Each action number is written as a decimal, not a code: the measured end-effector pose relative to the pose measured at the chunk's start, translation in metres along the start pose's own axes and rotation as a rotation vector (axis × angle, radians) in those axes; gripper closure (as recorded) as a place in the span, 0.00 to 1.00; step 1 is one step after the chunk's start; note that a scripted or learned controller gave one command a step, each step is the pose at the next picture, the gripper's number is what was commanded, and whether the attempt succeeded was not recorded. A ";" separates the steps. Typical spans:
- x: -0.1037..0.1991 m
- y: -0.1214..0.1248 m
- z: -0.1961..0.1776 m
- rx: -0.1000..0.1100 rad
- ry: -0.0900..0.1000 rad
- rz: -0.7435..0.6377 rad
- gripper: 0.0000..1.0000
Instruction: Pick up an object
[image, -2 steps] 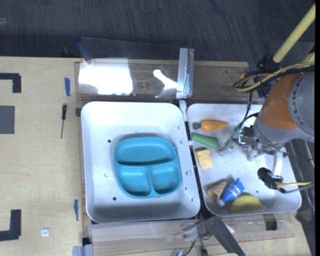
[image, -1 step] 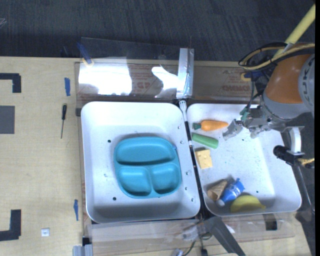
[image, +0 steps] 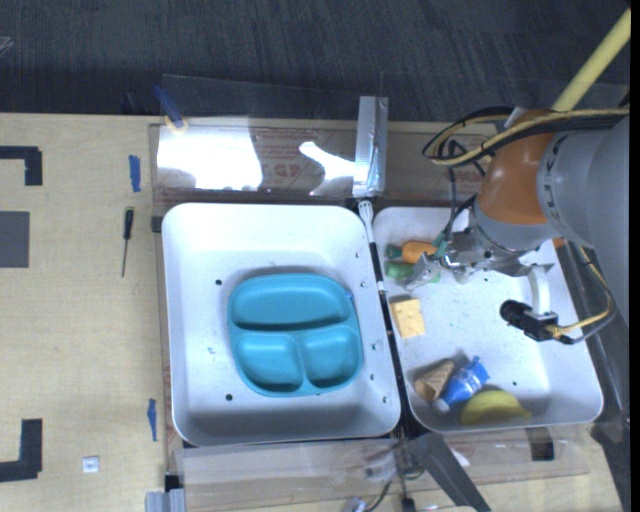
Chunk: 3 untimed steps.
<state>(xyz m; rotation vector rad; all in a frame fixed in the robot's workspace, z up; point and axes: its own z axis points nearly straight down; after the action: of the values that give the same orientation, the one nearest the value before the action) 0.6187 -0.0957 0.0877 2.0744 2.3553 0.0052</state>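
Note:
The right bin (image: 560, 395) holds several small items. An orange piece (image: 418, 247) and a green piece (image: 399, 268) lie in its far left corner. A yellow square block (image: 407, 317) rests by the left wall. At the near side lie a brown wedge (image: 434, 380), a blue tube (image: 463, 383) and a yellow rounded fruit (image: 493, 405). My gripper (image: 437, 265) hangs low over the bin's far left part, just right of the orange and green pieces. Nothing is visibly held.
The left bin (image: 190, 250) carries a blue divided plate (image: 294, 331). The grey arm with its orange band (image: 512, 185) covers the right bin's far right corner. A black cable fitting (image: 522, 316) hangs over the bin's right side. A metal divider (image: 369, 150) stands behind the bins.

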 end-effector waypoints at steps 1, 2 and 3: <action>0.025 0.028 -0.100 -0.001 -0.001 0.218 0.00; 0.031 0.054 -0.098 0.000 -0.001 -0.252 0.00; -0.012 0.047 -0.012 0.007 -0.001 -0.356 0.00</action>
<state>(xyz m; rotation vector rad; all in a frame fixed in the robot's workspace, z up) 0.6664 -0.1014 0.0994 1.6270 2.6884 -0.0053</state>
